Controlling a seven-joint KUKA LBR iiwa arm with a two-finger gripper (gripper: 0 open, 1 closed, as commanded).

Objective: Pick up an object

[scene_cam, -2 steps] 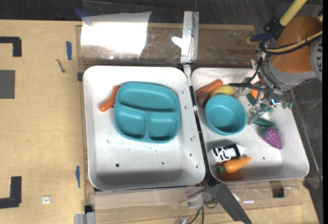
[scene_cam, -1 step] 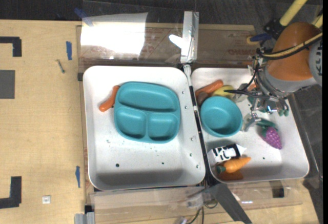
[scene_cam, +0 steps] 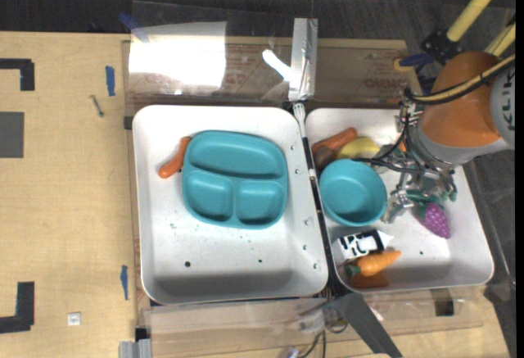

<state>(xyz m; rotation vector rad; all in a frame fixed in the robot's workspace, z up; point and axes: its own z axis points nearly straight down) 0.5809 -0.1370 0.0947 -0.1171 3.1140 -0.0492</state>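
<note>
Camera view, gripper [scene_cam: 413, 194] low in right bin [scene_cam: 475, 254], finger state unclear, beside knobbly purple grape bunch [scene_cam: 436, 219], teal bowl [scene_cam: 352, 191]

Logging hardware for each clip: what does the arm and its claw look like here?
The arm is light grey with a broad, rounded orange band above the wrist and part of a dark letter marking on the grey shell. Thin black and yellow cables curve over the orange section. Below it, the claw is a small bare-metal assembly of silvery and dark parts with thin wires around it.
</note>
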